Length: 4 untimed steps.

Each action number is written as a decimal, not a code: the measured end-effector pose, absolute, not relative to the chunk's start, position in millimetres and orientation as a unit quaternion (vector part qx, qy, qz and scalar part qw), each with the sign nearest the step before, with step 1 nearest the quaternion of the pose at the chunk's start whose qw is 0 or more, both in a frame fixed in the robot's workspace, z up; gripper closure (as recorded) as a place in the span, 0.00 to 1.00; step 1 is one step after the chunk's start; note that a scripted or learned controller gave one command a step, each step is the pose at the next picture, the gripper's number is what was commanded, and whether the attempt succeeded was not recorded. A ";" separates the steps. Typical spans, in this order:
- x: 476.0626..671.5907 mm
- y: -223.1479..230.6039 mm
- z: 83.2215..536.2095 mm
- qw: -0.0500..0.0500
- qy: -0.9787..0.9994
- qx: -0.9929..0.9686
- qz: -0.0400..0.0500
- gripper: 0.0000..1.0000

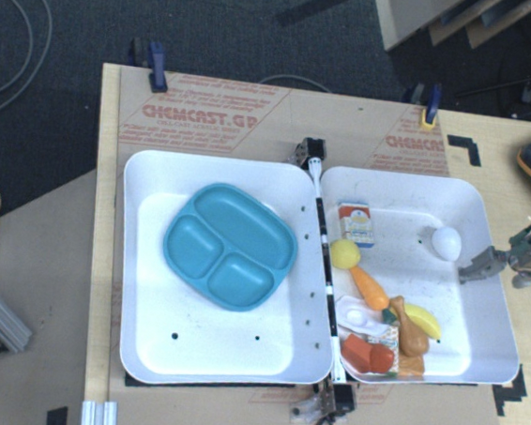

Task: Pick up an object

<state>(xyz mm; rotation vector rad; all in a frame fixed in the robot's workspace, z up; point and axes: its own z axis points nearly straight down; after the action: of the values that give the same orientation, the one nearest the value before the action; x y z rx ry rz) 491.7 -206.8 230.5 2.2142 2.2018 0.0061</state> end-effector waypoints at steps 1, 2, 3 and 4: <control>526.4 -131.8 203.3 -0.001 0.710 0.704 0.001 0.00; 503.5 -92.3 119.1 -0.005 0.708 0.706 -0.002 0.00; 535.0 -118.1 82.4 0.000 0.707 0.707 -0.001 0.00; 535.7 -117.1 94.6 0.002 0.707 0.707 0.001 1.00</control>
<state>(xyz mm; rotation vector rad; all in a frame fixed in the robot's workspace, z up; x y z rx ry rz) 535.7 -117.1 94.6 2.2192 2.2193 0.0018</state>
